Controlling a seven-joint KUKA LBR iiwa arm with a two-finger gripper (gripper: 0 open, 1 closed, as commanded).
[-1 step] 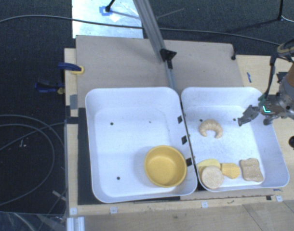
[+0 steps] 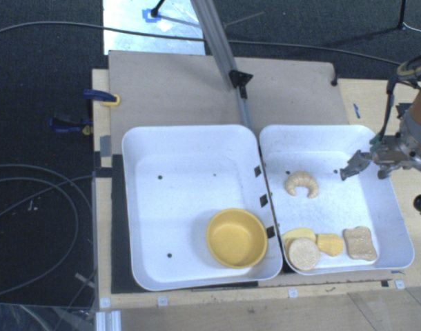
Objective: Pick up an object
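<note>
A pale croissant (image 2: 301,183) lies in the middle of the right bin (image 2: 328,140). Along that bin's front edge sit a round cracker-like disc (image 2: 304,254), a yellow wedge (image 2: 299,235) behind it, a small orange-yellow piece (image 2: 329,244) and a slice of toast (image 2: 360,243). A yellow bowl (image 2: 237,237) stands upright at the front right of the left bin (image 2: 183,143). My gripper (image 2: 363,174) hovers over the right bin's right side, to the right of the croissant and apart from it. It is open, with nothing between its fingers.
A grey pole (image 2: 217,36) slants from the top of the view down to the wall between the bins. Blue and yellow clamps (image 2: 100,98) grip the bench's left edge. Cables lie on the dark floor at the left.
</note>
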